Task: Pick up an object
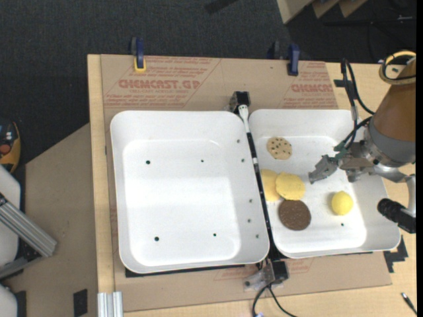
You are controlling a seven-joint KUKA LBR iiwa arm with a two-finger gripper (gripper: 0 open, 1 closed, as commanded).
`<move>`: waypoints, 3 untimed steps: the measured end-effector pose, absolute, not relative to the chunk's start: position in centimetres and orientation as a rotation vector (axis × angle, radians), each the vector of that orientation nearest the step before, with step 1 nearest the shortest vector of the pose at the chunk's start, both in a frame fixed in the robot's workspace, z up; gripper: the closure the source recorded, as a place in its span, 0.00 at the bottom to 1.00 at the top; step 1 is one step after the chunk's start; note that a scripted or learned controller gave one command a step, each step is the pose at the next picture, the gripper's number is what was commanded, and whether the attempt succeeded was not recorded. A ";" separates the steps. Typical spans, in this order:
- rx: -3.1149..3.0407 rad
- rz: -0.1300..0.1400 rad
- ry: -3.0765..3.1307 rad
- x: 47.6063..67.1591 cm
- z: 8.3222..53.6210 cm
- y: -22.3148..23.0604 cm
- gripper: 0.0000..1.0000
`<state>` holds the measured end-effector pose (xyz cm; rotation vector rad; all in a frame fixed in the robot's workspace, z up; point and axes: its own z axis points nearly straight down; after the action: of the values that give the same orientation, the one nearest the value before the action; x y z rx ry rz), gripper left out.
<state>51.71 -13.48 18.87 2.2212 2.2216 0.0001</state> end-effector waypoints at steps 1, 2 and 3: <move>2.219 0.002 2.220 51.8 19.9 -13.5 1.00; 2.208 0.016 2.217 48.0 34.8 -10.9 1.00; 2.205 0.020 2.213 48.0 52.9 -9.5 1.00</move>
<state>48.00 -9.47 52.91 2.2049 2.2128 0.0198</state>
